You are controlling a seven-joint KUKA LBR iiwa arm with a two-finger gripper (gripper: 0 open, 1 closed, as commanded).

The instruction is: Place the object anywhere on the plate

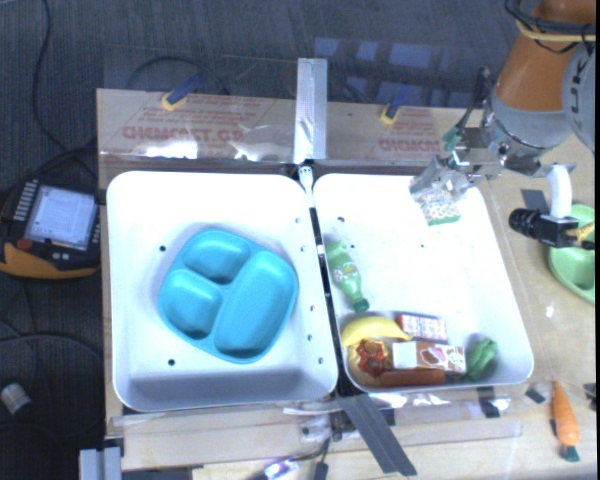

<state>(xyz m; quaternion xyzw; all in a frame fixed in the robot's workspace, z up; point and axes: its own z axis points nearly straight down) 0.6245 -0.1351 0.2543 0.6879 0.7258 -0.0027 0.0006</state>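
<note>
The blue plate [230, 293] with three compartments lies in the left bin [140, 208]. My gripper [438, 186] hangs over the far right part of the right bin [480, 278], well to the right of the plate. A small white packet with green specks [440, 206] sits pinched between its fingertips, lifted off the bin floor.
The right bin's near end holds a green bottle [346, 274], a banana [368, 328], red food boxes [420, 340] and a green pepper [483, 353]. A raised divider [318, 258] separates the bins. A green bowl [580, 260] and a carrot [565, 420] lie on the bench at right.
</note>
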